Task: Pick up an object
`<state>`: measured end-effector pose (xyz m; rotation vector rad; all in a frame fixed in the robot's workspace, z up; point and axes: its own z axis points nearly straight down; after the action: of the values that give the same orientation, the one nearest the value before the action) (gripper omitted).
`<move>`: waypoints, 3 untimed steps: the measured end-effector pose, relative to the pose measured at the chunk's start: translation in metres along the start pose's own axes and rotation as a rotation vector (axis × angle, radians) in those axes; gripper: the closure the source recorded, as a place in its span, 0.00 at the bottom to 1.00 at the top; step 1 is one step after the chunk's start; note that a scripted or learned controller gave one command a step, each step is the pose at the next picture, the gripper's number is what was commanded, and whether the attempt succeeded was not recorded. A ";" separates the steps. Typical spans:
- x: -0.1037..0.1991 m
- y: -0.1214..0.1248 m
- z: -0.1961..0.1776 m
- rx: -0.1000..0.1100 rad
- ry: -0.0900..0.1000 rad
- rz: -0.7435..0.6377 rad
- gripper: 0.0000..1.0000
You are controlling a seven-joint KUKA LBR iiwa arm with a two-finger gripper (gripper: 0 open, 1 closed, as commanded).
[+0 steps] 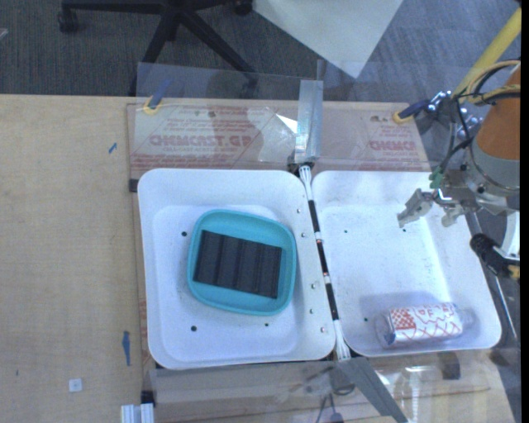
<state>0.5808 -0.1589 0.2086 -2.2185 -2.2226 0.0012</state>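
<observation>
Two shallow white bins side by side on wooden bench (58, 248).

Left bin (165, 330): teal tray (241, 262) lying flat near centre, slightly rotated, dark ribbed insert inside it.

Right bin (372, 248): one red-and-white patterned tube (421, 323) lying on its side at about 5 o'clock in the bin, close to the near rim, long axis roughly 3-to-9 o'clock, capped end toward 9.

Gripper (427, 206) at about 1 o'clock over the right bin, near the far right corner, entering from 3 o'clock — orange band of the arm (502, 132) visible at frame edge, cables looped above it. Two pale fingers seen, spread apart, nothing between them — jaws released. Gripper well apart from the tube; tube lies toward 6 o'clock of it. Height above bin floor not determinable from this angle.

Clear plastic sheet (248, 136) with red lettering at 12 o'clock behind both bins; a metal bracket (308, 120) standing upright at the seam between them. Office-chair base (165, 25) at 11 o'clock on grey floor.
</observation>
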 end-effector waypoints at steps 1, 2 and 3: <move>-0.029 -0.081 0.035 -0.001 -0.001 -0.059 0.00; 0.002 -0.102 0.086 0.001 0.001 -0.212 0.00; 0.060 -0.076 0.033 -0.004 -0.002 -0.376 0.00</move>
<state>0.5051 -0.0987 0.1756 -1.7659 -2.6022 -0.0016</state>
